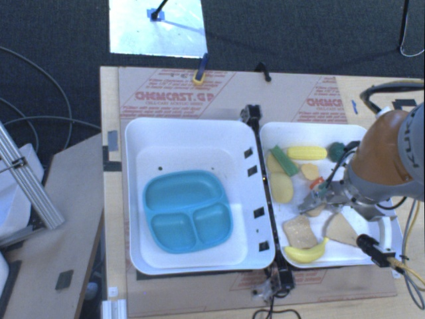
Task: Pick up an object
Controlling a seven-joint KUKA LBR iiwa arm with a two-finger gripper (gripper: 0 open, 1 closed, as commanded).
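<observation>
1. Your tool (311, 203) sits low in the right bin (382, 133), among the play food; you cannot tell from this slant how its jaws stand or whether it grips anything.
2. You see the arm (388, 153), with its orange band, coming in over that bin's right side.
3. Just left of the tool lies a pale potato-like piece (283, 187), with a green piece (283, 160) above it.
4. Corn (307, 153) rests near the bin's top; a banana (305, 252) lies along the bottom edge, touching a bread slice (299, 230).
5. You find a blue divided tray (187, 211) in the left bin (192, 135) on the surface (292, 92).
</observation>
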